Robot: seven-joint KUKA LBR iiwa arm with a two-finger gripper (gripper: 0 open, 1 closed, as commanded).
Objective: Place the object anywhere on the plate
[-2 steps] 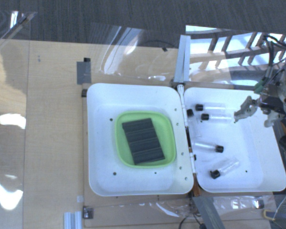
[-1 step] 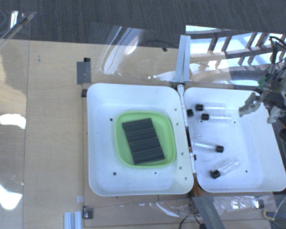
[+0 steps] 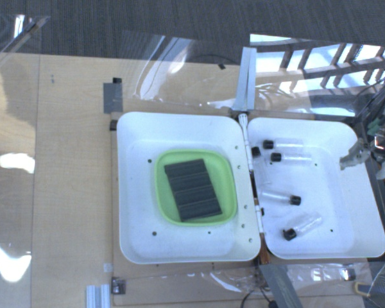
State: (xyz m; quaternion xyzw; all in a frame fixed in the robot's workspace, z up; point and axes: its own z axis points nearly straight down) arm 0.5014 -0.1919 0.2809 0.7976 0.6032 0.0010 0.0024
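Observation:
A dark grey ridged rectangular block [image 3: 192,189] lies flat on the green square plate [image 3: 226,170], a little tilted and near the plate's middle. The plate sits in the left white bin [image 3: 135,172]. My gripper [image 3: 355,157] hangs over the far right rim of the right bin [image 3: 346,236], well away from the plate and the block. Nothing is visible in it, and much of it is cut off by the frame edge.
Several clear tubes with black caps lie scattered in the right bin, such as one tube [image 3: 282,199] near the middle and another tube [image 3: 301,226] toward the front. A grey bar [image 3: 246,82] stands behind the seam between the bins.

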